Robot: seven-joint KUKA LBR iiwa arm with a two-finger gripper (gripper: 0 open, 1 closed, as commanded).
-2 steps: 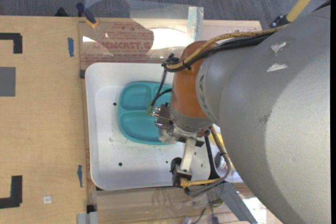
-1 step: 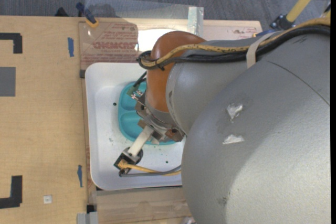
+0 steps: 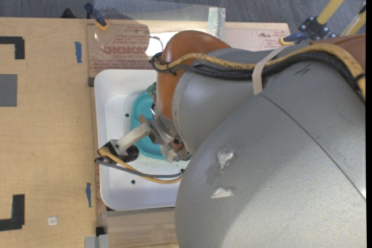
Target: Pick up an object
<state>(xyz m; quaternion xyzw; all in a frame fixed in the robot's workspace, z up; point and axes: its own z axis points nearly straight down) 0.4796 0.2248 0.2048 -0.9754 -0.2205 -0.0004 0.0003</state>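
Observation:
A teal, rounded object (image 3: 141, 115) lies in the white bin (image 3: 110, 90), towards the bin's right side. My gripper (image 3: 168, 148) is down in the bin right over the teal object's near edge, and the arm's orange band and grey body hide most of it. A small greenish thing (image 3: 152, 90) peeks out just behind the teal object, at the edge of the orange band. The arm covers whatever else lies in the bin's right part.
The grey arm (image 3: 273, 148) covers the right half of the view. A wooden bench top (image 3: 46, 125) with black marks and blue tape lies left of the bin. A clear plastic sheet (image 3: 151, 20) stands behind the bin.

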